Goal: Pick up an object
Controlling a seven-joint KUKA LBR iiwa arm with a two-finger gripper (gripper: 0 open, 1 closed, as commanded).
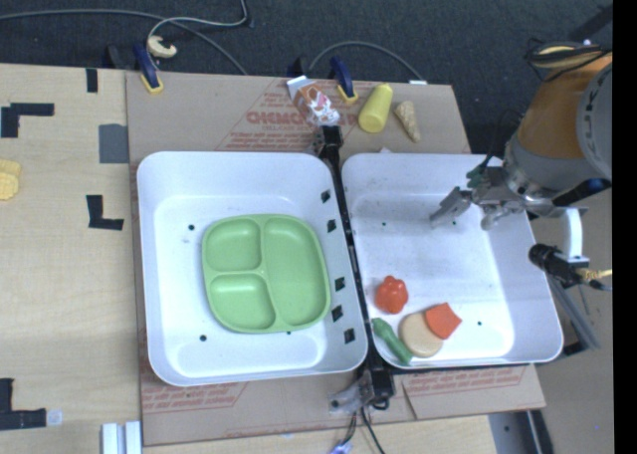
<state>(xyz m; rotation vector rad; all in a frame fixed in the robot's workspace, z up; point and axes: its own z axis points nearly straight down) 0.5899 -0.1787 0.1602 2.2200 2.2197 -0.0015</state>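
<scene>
**Gripper spread and bare above the right bin, toys grouped at its near edge**

You had the arm (562, 133) reaching in from the right, its orange band above the wrist, with the gripper (470, 210) hanging over the upper right part of the right bin (418, 178). Its two fingers stood apart, one (448, 207) angled toward the left and the other (495, 215) nearer the arm, and nothing lay between them.

The things you could pick sat well apart from the gripper, toward the near edge of that same bin. A red pepper-like toy (391, 294) stood nearest the divider. Just beside it lay a tan round piece (420, 336) with an orange piece (443, 321) touching its upper right, and a green piece (390, 340) lay against its left side, close to the bin's corner.

In the left bin (159, 243) you had a green divided plate (266, 272) with three compartments, sitting near the middle.

Beyond the bins, on the cardboard (249, 113), lay a yellow bottle-shaped toy (375, 109), a tan cone-like piece (408, 120) just beside it, and a small red and white packet (313, 100).
</scene>
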